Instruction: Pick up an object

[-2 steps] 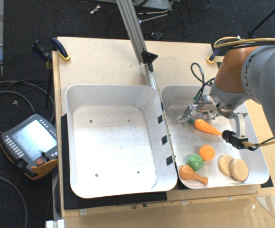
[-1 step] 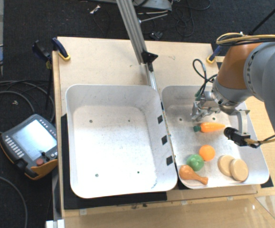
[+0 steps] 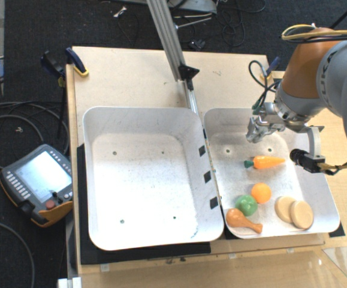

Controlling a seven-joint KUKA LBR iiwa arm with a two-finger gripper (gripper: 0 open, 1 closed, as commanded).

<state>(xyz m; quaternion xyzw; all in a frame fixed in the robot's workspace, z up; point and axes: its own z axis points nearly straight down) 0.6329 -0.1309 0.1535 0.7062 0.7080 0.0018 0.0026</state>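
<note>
Gripper [image 3: 258,131] sits over the upper part of the right bin [image 3: 326,188], hanging from the grey arm [image 3: 341,77] with its orange band [image 3: 305,65]. I read it as metal, pale grey, small and blocky; at this resolution I cannot tell whether it is spread or closed, and I see no object in it.

Just below and to the right of it lies one toy carrot [image 3: 269,162], smooth orange plastic, tapered, with a green tip at its left end. It lies flat on the bin floor, apart from the gripper.

Lower in the same bin I count four more items. One orange ball [image 3: 260,192], round and glossy. One green rounded piece [image 3: 246,205], touching or nearly touching the ball on its lower left. One tan drumstick-shaped piece [image 3: 243,220], bulbous on the left and narrowing to the right, just beneath the green piece. One pair of beige discs [image 3: 294,212], flat and round like sliced bread, overlapping each other near the lower right corner.

Both bins are shallow white plastic with rounded corners and a faintly scuffed, speckled floor. The left bin [image 3: 95,161] is the larger in view and lies side by side with the right one, their rims meeting at the centre. They rest on a pale wooden bench [image 3: 131,77].

One aluminium strut [image 3: 164,26] slants across the bench top. One teach pendant [image 3: 36,185], grey with orange trim, lies on the dark floor at left.
</note>
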